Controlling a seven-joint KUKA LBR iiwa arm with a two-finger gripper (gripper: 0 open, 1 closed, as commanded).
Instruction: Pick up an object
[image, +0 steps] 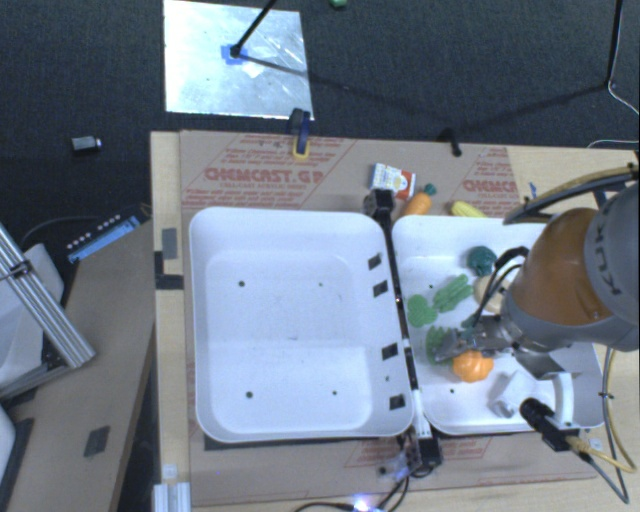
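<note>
**Fingers down among the toys, grasp not yet shown**

The fingers (462, 343) sit low in the right bin (440, 415) — whether they are clenched or released I cannot tell. Just below them lies a round orange object (473, 367); green pieces (437, 303) lie above and beside them. Nothing is lifted — the pick remains.

The brown board (330, 165) under the 2 white bins carries red print. At 12 o'clock of the left bin (290, 320) it reads "CHEMCAST GP". A second red print on the board, at 12 o'clock of the right bin (470, 405), is too blurred to read for certain.
</note>
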